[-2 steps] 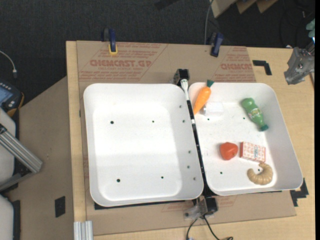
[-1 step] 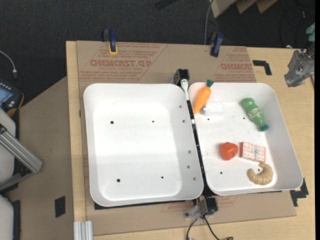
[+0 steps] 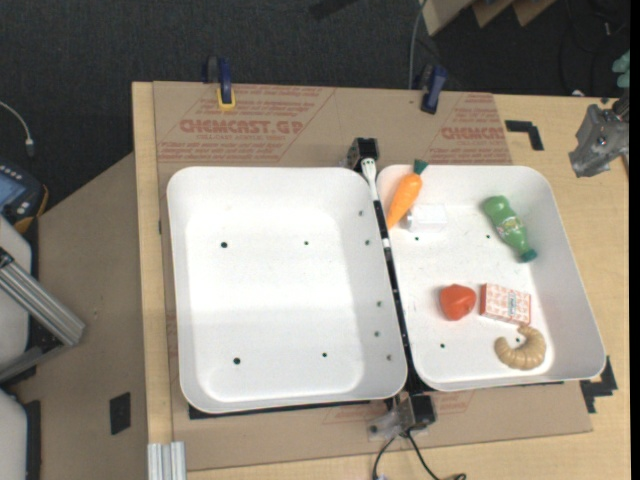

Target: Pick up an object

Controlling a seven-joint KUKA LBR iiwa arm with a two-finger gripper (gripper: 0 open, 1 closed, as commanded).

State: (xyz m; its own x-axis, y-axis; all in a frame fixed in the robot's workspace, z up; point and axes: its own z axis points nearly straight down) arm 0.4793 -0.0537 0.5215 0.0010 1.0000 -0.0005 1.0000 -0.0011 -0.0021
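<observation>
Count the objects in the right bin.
5: carrot at the far left corner, green bottle far right, red object centre, small patterned box beside it, tan curved piece near edge.

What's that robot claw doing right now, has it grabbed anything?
Gripper: at the right edge, outside the bins, holding nothing visible; open or closed cannot be told.

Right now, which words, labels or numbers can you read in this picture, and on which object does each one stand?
"CHEMCAST G P": red print on the brown board behind the left bin.
"CHEMCAST", partly cut off: red print on the same board, behind the right bin.
Small patterned box: print too small to read.
Green bottle: label too blurred to read.
</observation>
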